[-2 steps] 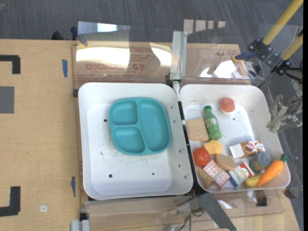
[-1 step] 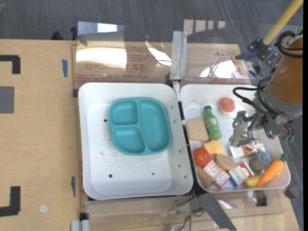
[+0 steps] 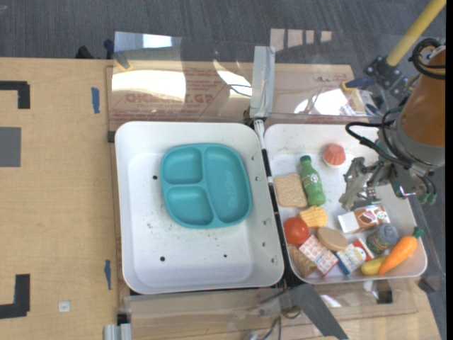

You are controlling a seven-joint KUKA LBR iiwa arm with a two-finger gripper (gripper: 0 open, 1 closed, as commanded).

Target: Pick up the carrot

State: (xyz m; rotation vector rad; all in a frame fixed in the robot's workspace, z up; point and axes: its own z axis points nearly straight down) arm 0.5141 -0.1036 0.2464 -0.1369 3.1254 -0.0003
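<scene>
The one orange tapered plastic carrot [image 3: 398, 254] lies in the lower right corner of the right shallow white bin [image 3: 279, 142], untouched. The metal pincer [image 3: 359, 184] hovers above and left of it; whether it is apart, I cannot tell. Approach is underway; next it should shift lower right and descend. Two bins, one teal divided plate [image 3: 206, 185].

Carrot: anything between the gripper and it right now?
Yes. The orange toy carrot lies at the right bin's near-right corner. Between it and the gripper sit a small red-and-white carton and a round grey-lidded can, close against the carrot.
</scene>
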